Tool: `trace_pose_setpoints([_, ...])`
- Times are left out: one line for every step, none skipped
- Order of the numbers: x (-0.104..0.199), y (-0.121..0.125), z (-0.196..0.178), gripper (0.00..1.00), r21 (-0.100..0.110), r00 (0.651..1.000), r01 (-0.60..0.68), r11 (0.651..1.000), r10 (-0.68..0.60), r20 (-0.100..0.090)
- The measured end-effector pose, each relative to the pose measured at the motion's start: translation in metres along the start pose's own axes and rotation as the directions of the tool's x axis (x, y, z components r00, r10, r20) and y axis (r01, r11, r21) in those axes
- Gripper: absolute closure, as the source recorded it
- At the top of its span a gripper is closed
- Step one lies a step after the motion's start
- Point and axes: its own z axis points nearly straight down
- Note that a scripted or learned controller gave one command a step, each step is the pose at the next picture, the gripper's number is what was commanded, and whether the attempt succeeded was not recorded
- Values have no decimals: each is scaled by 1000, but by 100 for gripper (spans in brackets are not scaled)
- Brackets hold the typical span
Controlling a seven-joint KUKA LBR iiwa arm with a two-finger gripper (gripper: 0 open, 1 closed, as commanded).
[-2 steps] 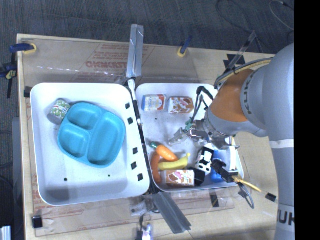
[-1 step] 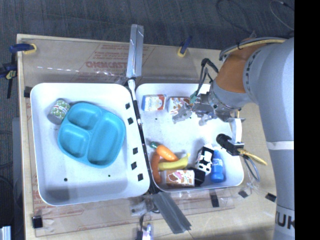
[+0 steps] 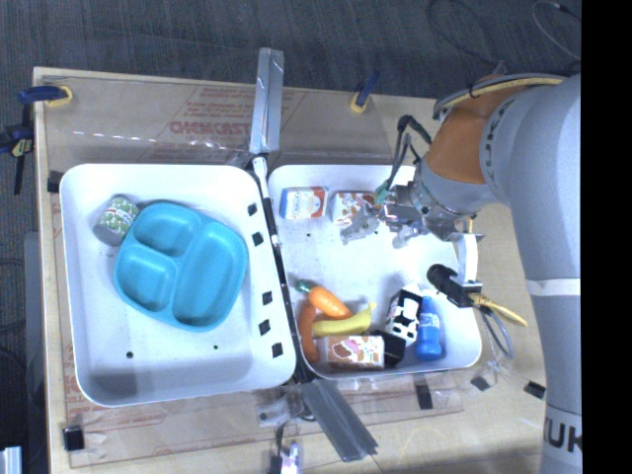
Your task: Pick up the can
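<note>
Peeking from behind the blue tray, seemingly the can.

dark carpet floor around a wooden bench

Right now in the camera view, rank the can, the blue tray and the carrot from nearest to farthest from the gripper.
From the gripper:
1. Carrot, right bin, below-left of it.
2. Blue tray, middle of the left bin.
3. Can, left bin's upper left, beside the tray.

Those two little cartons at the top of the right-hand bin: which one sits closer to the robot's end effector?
The red-marked carton, right beside the end effector. The blue-marked carton lies farther away, near the divider between the bins.
</note>
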Motion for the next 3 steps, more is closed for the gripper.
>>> trace_pose_setpoints([0,0,0,0,0,1000,0,1000,0,0])
trace_pose_setpoints([0,0,0,0,0,1000,0,1000,0,0])
trace_pose_setpoints([10,12,-53,0,1,994,-109,994,109,1])
